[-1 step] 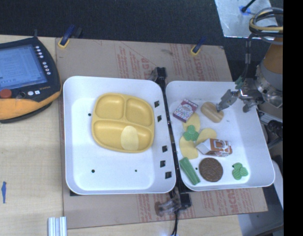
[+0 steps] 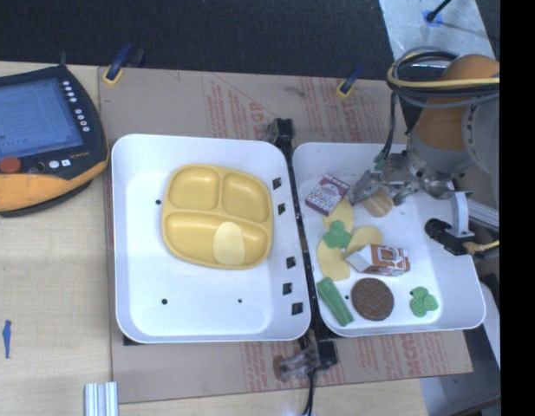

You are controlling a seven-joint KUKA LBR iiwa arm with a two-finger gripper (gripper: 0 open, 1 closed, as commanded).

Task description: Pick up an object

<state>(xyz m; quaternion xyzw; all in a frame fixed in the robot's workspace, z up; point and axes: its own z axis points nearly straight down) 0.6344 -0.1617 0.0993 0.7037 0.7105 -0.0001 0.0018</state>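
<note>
In the right bin (image 2: 449, 306): end effector (image 2: 381, 194) low over a tan block (image 2: 380, 204), grip state unclear.
Neighbours: small box (image 2: 326, 194), yellow pieces (image 2: 341, 232) close by.
Risk: crowding could cause a missed grasp.

The claw (image 2: 381, 191) hangs over the right bin (image 2: 449, 306), its fingers astride a tan block (image 2: 379, 203) at the far side. Near it lie a pink box (image 2: 326, 194), yellow slices (image 2: 335, 258), a brown disc (image 2: 372, 299) and green pieces (image 2: 335, 301). The left bin (image 2: 198, 319) holds a yellow divided plate (image 2: 218, 215). A pendant (image 2: 42, 141) rests on the worktop (image 2: 42, 319), far left.
</note>
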